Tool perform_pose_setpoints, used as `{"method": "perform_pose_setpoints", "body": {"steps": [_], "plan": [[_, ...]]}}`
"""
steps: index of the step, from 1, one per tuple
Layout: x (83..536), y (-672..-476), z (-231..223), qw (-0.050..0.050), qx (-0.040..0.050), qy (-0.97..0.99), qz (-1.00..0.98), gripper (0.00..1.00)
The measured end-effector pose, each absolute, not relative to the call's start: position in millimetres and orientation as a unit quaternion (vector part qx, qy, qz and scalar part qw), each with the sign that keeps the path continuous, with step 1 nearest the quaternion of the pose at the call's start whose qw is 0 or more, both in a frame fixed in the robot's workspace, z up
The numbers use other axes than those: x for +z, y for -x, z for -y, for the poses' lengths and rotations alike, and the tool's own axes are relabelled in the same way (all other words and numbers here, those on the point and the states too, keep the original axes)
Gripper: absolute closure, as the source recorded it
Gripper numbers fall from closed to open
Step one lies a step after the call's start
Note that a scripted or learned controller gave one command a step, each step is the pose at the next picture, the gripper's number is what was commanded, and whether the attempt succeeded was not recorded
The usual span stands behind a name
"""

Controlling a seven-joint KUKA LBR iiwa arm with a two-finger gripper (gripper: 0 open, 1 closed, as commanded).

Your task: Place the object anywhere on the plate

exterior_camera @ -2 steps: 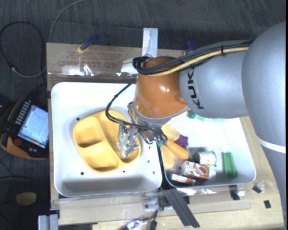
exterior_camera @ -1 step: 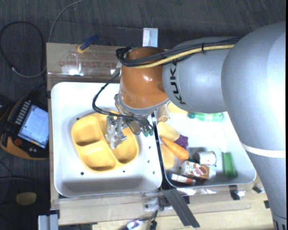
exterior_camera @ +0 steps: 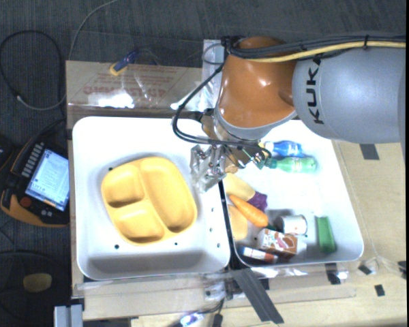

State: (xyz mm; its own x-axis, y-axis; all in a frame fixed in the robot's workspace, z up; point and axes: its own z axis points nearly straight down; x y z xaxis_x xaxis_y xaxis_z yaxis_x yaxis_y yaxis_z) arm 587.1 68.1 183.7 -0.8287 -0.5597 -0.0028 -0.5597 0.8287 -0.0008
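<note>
The grey arm point(exterior_camera: 347, 90) reaches in from the right, its orange band point(exterior_camera: 255, 87) bulking over the back edge of the two white bins. Below the band the gripper point(exterior_camera: 208, 169) hangs above the divider where the bins meet, just over the upper right rim of the left bin point(exterior_camera: 88, 182). Its metal fingers point down and look bunched together, but at this angle it cannot be told how far apart they stand or whether anything sits between them.

In the left bin lies the yellow plate point(exterior_camera: 148, 197), a three-compartment tray tilted slightly, with nothing seen on it. It sits near the middle of that bin, just left of the gripper.

The right bin point(exterior_camera: 347, 216) holds the loose objects. A green bottle point(exterior_camera: 293, 162) and a blue-and-white bottle point(exterior_camera: 283, 147) lie side by side near the back, close to the wrist. An orange carrot point(exterior_camera: 249, 211) lies slantwise just below the gripper, touching a pale yellow piece point(exterior_camera: 237, 186) and a small purple item point(exterior_camera: 259, 199). Further forward are a small red-and-white carton point(exterior_camera: 279, 242), a white cylinder point(exterior_camera: 294, 223) and a green block point(exterior_camera: 324, 233) near the right wall. A red-and-black marker-like thing point(exterior_camera: 258, 254) lies at the front edge.

Left of the table, on the dark floor, rests a control pendant point(exterior_camera: 37, 182) with a lit screen.
</note>
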Motion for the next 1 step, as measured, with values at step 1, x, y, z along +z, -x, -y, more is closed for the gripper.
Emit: {"method": "perform_pose_setpoints", "body": {"steps": [1], "plan": [[122.4, -589.8, -109.4, 0.001, 0.0033, 0.319, -0.948, 1.0]]}}
